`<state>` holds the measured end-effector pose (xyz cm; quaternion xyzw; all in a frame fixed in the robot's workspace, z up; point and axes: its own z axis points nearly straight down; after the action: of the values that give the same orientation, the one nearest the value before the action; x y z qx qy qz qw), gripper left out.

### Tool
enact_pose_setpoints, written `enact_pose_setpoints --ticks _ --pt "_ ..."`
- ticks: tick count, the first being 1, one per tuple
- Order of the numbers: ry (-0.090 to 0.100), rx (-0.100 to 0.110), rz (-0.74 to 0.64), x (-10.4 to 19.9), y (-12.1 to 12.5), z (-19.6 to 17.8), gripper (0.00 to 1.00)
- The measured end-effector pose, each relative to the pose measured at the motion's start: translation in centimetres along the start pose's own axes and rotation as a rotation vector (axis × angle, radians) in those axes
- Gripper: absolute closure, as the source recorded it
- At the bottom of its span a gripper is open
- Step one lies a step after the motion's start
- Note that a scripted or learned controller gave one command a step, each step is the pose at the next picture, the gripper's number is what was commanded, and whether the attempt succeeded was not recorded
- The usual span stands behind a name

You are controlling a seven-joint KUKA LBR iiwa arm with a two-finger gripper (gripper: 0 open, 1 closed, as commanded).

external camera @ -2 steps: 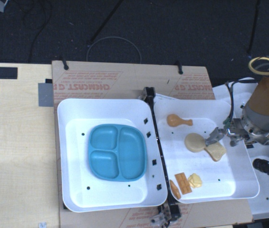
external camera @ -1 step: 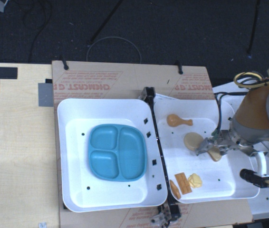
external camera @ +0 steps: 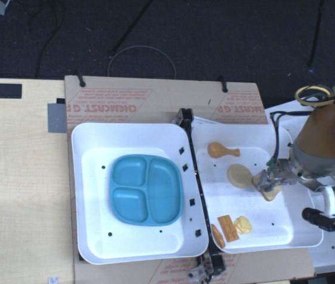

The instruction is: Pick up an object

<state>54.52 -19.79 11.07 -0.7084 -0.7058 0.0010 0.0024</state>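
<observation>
- Round tan disc (external camera: 239, 176): it lies in the right bin (external camera: 286, 232), just beside my gripper (external camera: 268, 186), on the side toward the left bin.
- My gripper is low in the right bin; whether it is spread or pressed together I cannot tell.
- Tan drumstick-shaped toy (external camera: 222, 151): beyond the disc, toward the bin's far wall.
- Orange and yellow food pieces (external camera: 232, 227): nearer the front rim.
- Blue divided plate (external camera: 145, 189): well apart, in the left bin (external camera: 90, 152).
</observation>
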Motion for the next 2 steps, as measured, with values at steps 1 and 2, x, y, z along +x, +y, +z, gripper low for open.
enact_pose_setpoints --ticks 1,2 --pt "-0.002 -0.005 0.000 -0.9 -0.4 -4.9 1.00" --pt "-0.003 -0.008 -0.005 -0.2 0.4 -10.0 1.00"
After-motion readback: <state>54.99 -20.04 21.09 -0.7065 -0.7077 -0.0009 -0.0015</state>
